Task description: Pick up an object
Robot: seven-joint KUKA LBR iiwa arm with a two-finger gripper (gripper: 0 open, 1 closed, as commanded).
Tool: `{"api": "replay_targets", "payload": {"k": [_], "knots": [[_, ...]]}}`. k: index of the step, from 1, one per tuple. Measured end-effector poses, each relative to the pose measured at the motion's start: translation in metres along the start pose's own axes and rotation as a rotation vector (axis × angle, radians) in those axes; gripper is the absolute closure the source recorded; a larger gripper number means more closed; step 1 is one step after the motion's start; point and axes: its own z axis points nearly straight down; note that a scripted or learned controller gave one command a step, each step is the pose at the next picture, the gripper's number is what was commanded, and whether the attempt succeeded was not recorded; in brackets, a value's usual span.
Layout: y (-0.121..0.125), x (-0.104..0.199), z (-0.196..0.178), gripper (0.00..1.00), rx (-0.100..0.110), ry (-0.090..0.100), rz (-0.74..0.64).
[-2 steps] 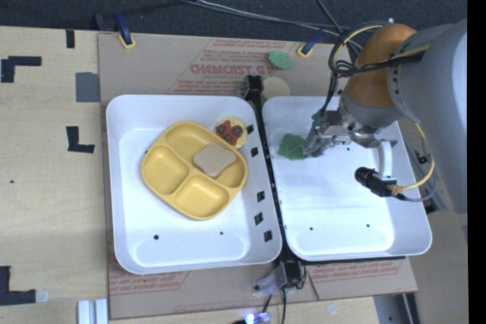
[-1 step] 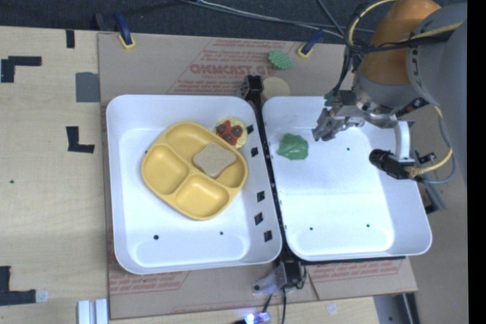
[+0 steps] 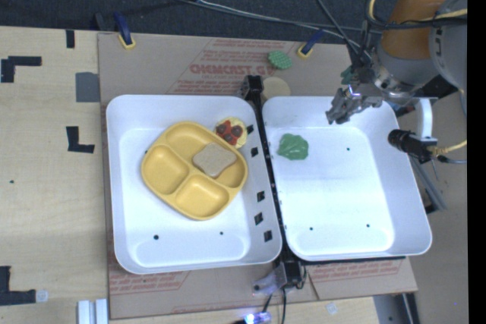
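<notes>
A green leafy piece [image 3: 293,146] lies in the right bin [image 3: 357,231] near its left wall. My gripper [image 3: 339,109] hangs over the back of that bin, up and to the right of the green piece and apart from it. In the left bin [image 3: 137,239] rests a yellow divided plate [image 3: 182,174] with a slice of toast [image 3: 214,159] in it. A small red and yellow food item [image 3: 230,130] sits at the plate's far edge.
A small green object [image 3: 279,59] lies on the cardboard behind the bins. Black clamps [image 3: 255,91] join the bins along the middle. Cables run over the dark backdrop. The arm [image 3: 418,19] looms over the right bin's back right corner.
</notes>
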Motion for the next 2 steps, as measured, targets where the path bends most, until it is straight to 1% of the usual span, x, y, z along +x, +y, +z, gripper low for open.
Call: {"api": "replay_targets", "payload": {"k": [1,2], "knots": [[-0.005,-0.008,-0.055,1.0,0.001,0.0,0.001],[-0.026,0.039,-0.034,1.0,0.009,0.002,-0.002]]}}
